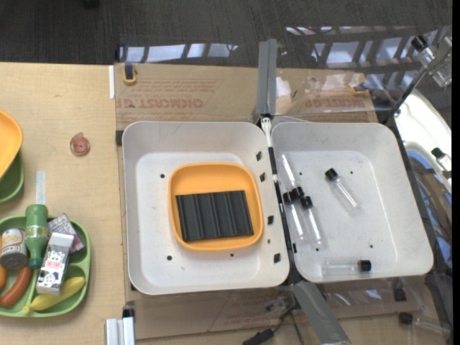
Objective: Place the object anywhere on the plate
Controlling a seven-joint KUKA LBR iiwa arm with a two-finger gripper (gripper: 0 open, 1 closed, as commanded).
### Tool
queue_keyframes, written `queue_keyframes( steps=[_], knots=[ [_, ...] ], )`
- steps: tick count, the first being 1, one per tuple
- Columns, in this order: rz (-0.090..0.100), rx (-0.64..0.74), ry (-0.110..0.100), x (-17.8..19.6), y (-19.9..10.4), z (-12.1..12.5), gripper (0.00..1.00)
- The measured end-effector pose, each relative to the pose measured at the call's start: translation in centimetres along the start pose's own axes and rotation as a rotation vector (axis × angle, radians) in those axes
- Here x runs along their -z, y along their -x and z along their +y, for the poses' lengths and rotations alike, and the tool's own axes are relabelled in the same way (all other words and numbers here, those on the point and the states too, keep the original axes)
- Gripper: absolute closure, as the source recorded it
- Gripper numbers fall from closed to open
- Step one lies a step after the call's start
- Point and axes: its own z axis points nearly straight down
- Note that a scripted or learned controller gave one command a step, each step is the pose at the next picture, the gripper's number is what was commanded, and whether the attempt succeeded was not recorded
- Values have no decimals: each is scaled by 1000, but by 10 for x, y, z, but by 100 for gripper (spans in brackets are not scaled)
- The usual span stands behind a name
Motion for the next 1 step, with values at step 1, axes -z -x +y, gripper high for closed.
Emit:
queue_keyframes(
  steps=[1],
  knots=[
    [0, 341, 1, 14, 1, 0, 100]
  ],
)
